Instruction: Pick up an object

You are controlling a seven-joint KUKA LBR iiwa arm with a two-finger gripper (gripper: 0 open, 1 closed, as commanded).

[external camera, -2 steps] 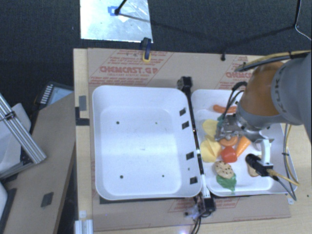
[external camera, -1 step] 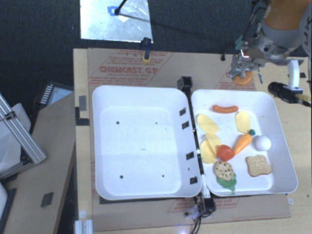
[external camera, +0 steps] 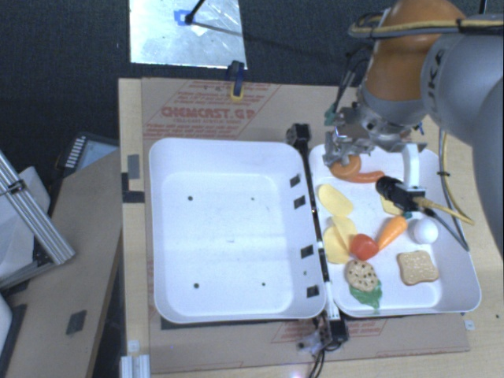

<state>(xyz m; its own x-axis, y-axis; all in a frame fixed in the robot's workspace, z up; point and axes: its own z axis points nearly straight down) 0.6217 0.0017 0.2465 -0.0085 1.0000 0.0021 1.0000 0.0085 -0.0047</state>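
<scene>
My gripper hangs over the back left corner of the right bin. Directly under it lies an orange curved sausage, one end at the gripper's tip. Whether the two touch I cannot tell. In front of it lie a pale yellow slice, a second yellow piece, a red tomato, an orange carrot, a white egg, a speckled cookie on a green leaf, and a tan cracker.
The left bin adjoins the right one, with black clips along their shared rim. The arm's orange band and grey links fill the upper right. A shiny sheet lies behind the bench.
</scene>
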